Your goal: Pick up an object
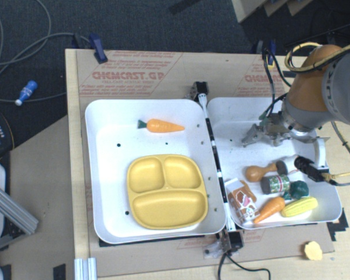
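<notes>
My gripper (258,135) hangs low over the bare upper part of the right bin (233,112), its fingers spread open with nothing between them. Below it, along the bin's front, lies a cluster: a brown pear-shaped piece (258,171), a green can (276,184), a teal piece (299,188), a yellow corn cob (299,206), a small orange carrot (269,209) and a brown-and-white bread packet (242,199). The nearest of these, the brown piece, is well apart from the fingers.
The left bin (99,156) holds a yellow divided plate (166,190) and an orange carrot (162,126) near its back wall. A small yellow item (312,250) lies on the bench outside the right bin's front corner. The grey arm (318,92) enters from the right.
</notes>
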`<state>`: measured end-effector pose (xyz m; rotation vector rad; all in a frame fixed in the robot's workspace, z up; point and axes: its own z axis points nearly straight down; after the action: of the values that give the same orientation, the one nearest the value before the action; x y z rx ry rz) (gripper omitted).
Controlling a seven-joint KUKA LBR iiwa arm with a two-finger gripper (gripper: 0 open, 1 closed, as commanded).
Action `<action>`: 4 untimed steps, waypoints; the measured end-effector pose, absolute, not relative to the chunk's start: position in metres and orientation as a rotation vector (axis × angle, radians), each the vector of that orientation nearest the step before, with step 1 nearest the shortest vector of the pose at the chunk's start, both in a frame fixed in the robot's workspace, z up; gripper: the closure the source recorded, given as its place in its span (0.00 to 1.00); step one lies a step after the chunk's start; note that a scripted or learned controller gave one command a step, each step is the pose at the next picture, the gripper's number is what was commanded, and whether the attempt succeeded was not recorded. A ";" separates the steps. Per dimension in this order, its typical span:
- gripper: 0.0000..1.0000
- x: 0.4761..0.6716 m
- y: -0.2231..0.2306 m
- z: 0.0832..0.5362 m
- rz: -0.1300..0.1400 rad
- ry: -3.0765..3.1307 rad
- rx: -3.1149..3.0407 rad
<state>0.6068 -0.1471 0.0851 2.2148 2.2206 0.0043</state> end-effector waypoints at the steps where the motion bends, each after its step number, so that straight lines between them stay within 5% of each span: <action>1: 0.00 0.523 -0.181 0.085 -0.004 2.218 2.231; 2: 0.00 0.633 -0.164 0.133 0.012 2.220 2.205; 3: 0.00 0.482 -0.209 0.086 -0.013 2.217 2.242; 4: 1.00 0.491 -0.205 0.099 0.003 2.217 2.220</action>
<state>0.4909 -0.2051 0.0992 2.2201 2.2172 0.0027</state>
